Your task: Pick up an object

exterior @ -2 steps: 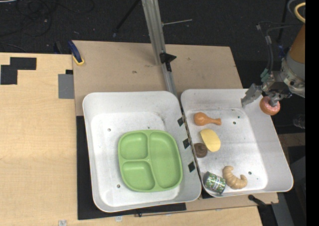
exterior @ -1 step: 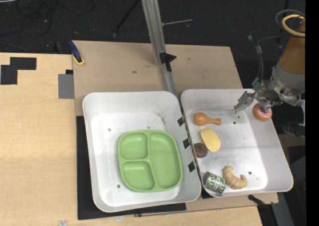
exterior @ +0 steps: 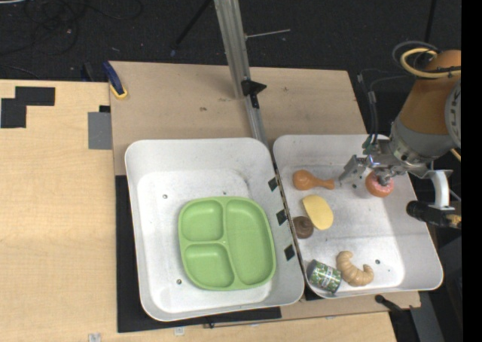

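My gripper hangs low over the back right part of the right bin. It is open, with one finger splayed to the left. A round red object lies on the bin floor right under it, between the fingers and towards the right one; nothing is lifted. Further left in the same bin lie an orange pear-shaped toy, a yellow lump and a small brown ring. At the front are a tan croissant and a green can.
The left bin holds a green divided plate. A metal post rises behind the seam between the bins. The arm's grey and orange body stands over the right bin's back right corner.
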Robot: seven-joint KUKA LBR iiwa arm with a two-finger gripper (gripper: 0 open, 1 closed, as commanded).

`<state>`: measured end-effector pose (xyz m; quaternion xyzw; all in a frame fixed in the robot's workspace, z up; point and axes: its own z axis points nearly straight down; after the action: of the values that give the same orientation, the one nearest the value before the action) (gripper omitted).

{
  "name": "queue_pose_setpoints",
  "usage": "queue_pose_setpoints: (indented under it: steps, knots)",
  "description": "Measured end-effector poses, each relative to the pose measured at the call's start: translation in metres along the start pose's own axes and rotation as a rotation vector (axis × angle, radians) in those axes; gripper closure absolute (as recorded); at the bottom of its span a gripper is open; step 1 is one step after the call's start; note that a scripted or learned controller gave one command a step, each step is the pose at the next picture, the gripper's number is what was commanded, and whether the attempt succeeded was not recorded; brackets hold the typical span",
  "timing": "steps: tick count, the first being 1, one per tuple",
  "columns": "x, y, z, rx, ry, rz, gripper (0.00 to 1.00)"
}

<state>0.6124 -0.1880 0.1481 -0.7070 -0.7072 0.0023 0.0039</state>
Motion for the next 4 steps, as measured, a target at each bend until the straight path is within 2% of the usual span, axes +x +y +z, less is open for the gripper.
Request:
queue_pose_setpoints:
  steps: [1,2,4]
  knots:
    - [-0.005,0.009,0.053,-0.009,-0.002,0.0,0.0]
    - [-0.007,0.01,0.039,-0.016,-0.007,0.002,1.0]
    - [-0.012,0.017,-0.087,-0.014,-0.005,-0.001,1.0]
